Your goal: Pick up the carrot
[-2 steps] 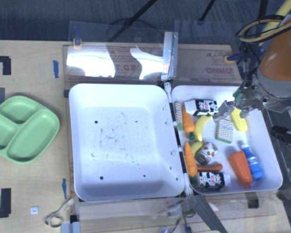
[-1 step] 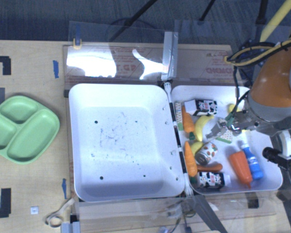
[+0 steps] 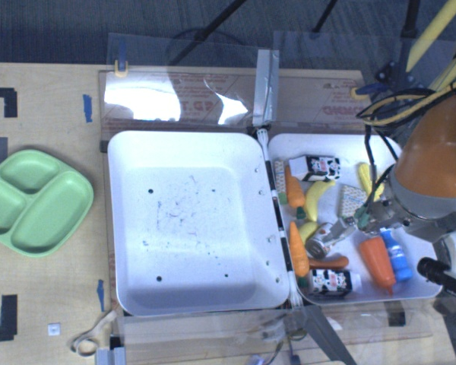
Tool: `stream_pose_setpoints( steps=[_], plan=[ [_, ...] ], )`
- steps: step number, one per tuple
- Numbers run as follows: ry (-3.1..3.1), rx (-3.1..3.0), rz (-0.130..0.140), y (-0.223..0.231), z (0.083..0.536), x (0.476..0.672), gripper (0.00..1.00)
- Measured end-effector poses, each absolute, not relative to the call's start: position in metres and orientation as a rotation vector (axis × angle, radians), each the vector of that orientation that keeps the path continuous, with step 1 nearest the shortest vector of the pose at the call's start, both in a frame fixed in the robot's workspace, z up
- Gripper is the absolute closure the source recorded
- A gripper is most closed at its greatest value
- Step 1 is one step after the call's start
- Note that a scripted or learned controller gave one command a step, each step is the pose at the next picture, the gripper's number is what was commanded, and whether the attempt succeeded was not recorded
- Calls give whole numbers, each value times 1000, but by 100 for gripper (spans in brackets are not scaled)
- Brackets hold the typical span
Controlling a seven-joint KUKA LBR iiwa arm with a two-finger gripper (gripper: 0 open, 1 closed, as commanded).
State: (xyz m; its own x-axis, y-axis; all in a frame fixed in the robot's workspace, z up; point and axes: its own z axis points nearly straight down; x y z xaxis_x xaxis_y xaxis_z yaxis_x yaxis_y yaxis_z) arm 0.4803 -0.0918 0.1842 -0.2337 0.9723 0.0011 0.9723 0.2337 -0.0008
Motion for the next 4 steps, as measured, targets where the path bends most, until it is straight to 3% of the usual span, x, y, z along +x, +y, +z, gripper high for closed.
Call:
stream_pose_setpoints(
  steps=[1,2,3,4],
  plan=[
    [-2466,-1949,-2,-93,194,481,100],
    [-2465,-1949,-2,-93,194,481,0],
    [-2465,-1954,-4,-94,204,482,100],
    [-2464,-1954,-4,-94,204,482,0]
  ],
)
